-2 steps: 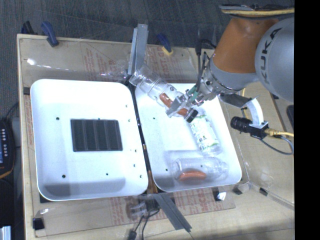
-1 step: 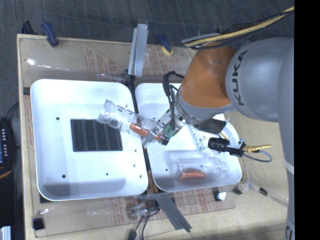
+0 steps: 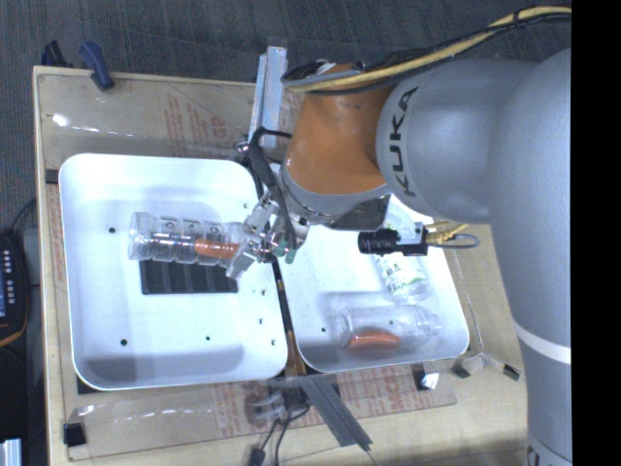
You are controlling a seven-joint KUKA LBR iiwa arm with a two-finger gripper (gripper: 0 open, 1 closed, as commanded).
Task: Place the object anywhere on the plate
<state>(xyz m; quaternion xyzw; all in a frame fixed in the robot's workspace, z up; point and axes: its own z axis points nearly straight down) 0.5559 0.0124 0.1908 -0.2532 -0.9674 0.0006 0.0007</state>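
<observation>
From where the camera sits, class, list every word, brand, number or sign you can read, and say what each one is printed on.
"KUKA": dark letters running up the side of the grey robot arm, next to its orange band.
Faint red print on the pale cardboard sheet under the two white bins: too blurred to read.
Label on the small clear bottle with a black cap in the right-hand bin: too small to read.

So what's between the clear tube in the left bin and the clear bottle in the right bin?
In the camera view, the gripper sits between the tube and the bottle, over the bins' shared rim.
</observation>
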